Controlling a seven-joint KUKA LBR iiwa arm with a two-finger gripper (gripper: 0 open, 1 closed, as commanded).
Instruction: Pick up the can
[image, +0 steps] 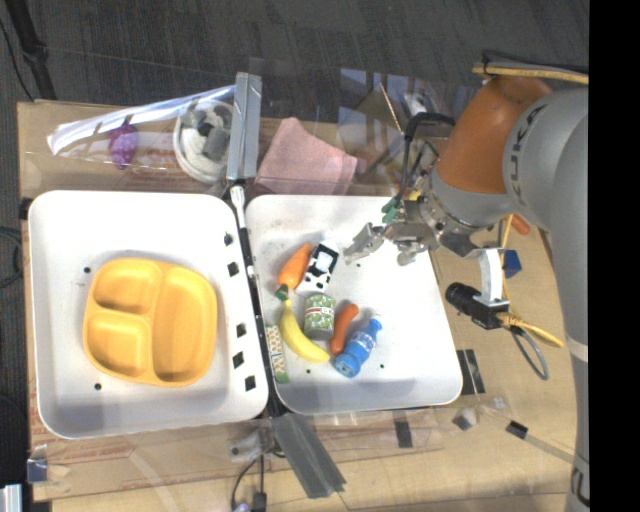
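Plainly the can (319, 313) has not been lifted: it stands in the middle of the right bin (420, 330), hemmed in by a banana (298, 338) on its left, a carrot (343, 324) on its right and a black-and-white carton (320, 264) just above. The gripper (384, 243) hovers well apart from it near the bin's upper right, its fingers spread and holding nothing. By my reckoning the whole job remains: reach over, close on the can and raise it.
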